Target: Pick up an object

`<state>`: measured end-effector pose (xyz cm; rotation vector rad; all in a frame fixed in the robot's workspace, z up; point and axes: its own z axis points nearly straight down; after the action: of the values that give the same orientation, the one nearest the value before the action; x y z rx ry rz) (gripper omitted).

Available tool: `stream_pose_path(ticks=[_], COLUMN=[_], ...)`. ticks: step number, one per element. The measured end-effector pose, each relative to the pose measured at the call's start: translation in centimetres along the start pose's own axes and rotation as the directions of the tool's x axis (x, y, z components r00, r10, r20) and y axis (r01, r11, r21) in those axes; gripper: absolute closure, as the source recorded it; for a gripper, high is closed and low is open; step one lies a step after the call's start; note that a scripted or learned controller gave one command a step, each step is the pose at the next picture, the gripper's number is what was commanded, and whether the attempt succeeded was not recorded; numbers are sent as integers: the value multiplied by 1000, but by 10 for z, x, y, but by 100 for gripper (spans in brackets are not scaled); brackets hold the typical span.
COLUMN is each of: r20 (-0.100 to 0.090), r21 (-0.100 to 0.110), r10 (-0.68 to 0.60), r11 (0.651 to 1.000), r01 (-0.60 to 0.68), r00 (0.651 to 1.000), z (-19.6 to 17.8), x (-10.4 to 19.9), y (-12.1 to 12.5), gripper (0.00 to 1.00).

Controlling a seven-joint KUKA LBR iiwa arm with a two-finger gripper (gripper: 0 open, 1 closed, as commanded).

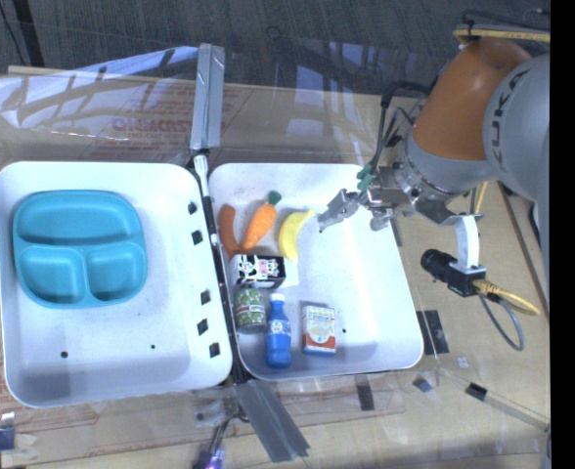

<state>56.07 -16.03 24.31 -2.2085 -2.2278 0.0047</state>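
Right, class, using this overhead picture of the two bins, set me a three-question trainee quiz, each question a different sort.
1. True or false: the blue tray lies in the right bin.
2. Which item lies nearest the pincer? A) banana B) blue bottle C) orange carton
3. Fill in: the carrot lies between the sausage and the ___.

Key: 1 false; 2 A; 3 banana.

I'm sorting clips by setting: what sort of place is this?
Probably a robot lab bench, not a kitchen: a big arm over two white bins, toy food such as a carrot, and loose cables.
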Motion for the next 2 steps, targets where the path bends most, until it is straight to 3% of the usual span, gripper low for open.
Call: stream_pose_path(ticks=[1, 2], r20=[2, 1], r21=[-5, -3], r10=[-119, -125], r11=[993, 992], r01=[119, 125], r00=[993, 992], z=[151, 141], x=[-10, -9], y=[62, 62], gripper=[0, 100])
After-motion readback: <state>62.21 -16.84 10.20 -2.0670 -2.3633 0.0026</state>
